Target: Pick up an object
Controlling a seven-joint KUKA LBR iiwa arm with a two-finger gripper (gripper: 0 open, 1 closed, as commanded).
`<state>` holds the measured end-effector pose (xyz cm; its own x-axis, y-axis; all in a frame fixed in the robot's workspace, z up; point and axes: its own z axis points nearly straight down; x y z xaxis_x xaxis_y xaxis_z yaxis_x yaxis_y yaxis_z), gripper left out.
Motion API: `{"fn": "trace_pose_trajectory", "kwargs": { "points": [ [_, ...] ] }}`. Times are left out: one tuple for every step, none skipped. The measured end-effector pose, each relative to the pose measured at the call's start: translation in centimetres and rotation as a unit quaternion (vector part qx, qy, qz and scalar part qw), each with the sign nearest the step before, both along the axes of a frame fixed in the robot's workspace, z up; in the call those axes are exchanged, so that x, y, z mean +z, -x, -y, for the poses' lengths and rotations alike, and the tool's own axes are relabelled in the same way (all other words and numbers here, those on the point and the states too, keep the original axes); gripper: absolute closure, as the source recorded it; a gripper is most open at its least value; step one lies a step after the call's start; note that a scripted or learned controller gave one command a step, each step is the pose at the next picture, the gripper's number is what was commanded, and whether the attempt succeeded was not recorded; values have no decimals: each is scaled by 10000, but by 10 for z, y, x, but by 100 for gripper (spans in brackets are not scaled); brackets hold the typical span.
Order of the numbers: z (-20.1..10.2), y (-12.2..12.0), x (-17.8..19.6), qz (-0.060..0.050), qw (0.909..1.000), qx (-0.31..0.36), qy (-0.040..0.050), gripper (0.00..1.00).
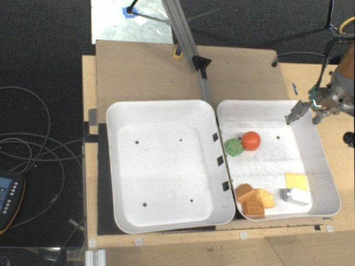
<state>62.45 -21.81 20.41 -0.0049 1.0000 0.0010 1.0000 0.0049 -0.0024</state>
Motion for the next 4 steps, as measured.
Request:
{"fn": "trace_pose_trajectory", "kwargs": {
  "points": [
    [0,-1,3,18,10000,11,10,0],
    [-2,-7,-58,1,10000,10,4,0],
    [-2,-7,-110,-1,10000,11,3,0],
    [-2,-9,-95,40,10000,26,18,100]
  ]
}}
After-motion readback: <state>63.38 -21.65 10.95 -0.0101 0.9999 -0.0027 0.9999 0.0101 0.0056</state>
